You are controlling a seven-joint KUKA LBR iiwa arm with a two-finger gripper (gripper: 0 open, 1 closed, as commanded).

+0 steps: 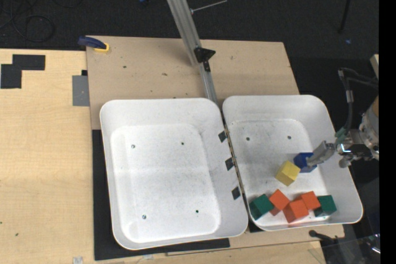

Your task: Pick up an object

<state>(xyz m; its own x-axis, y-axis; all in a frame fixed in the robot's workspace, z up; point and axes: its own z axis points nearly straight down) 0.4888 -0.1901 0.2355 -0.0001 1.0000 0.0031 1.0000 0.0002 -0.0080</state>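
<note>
My gripper (317,156) reaches in from the right over the right bin (272,109), with its tip right at a blue block (302,161). A yellow block (287,173) lies just left of and below the blue one, touching or nearly touching it. Along the bin's front edge sit a green block (261,204), three orange blocks (279,200) (296,211) (310,200) and another green block (325,204), packed close together.
The left bin (164,170) stands beside the right one, with black clips (229,162) along the shared edge. A slanted aluminium post (183,15) rises behind the bins. A blue and yellow clamp (94,43) lies at the bench's back left corner.
</note>
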